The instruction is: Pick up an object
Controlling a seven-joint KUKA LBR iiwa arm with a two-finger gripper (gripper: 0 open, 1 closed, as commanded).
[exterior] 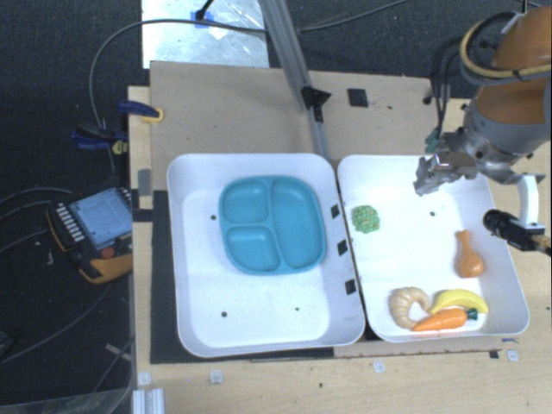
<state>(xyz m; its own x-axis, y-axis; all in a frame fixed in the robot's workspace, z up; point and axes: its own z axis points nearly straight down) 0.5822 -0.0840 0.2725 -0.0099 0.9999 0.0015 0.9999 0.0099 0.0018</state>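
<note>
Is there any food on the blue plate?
No, the blue plate is empty: all three sections show bare blue. The toy food lies in the right bin.

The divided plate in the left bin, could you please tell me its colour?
The plate is light blue, seen best in the camera view.

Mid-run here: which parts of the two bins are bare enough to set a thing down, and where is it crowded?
Left bin: bare floor below the blue divided plate. Right bin: open middle between the green broccoli, the gripper and the drumstick. Crowded: its near corner, with croissant, banana and carrot.
</note>
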